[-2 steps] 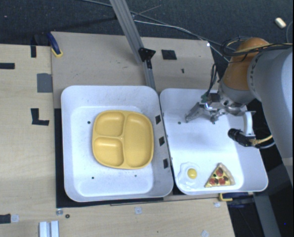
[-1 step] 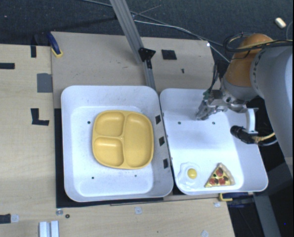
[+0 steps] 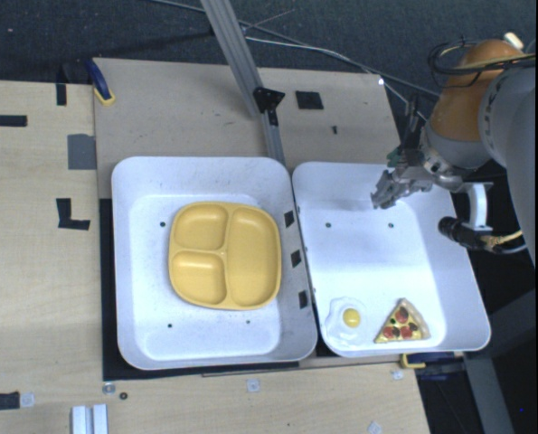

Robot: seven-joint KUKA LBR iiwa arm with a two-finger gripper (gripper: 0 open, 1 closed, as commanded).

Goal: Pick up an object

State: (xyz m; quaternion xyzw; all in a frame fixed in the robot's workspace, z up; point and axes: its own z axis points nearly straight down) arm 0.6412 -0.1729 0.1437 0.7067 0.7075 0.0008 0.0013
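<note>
Hovering over the far end of the right bin [image 3: 449, 269], the gripper [image 3: 385, 193] had nothing in it that I could see; open or closed, honestly couldn't tell. The fried egg [image 3: 350, 317] and pizza slice [image 3: 402, 323] sat together at the near end, and a yellow divided plate [image 3: 224, 255] filled the left bin [image 3: 137, 269]

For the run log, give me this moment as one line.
gripper: above right white bin far end, holding nothing seen | toy fried egg, toy pizza slice: near end | yellow divided plate: left white bin
</note>
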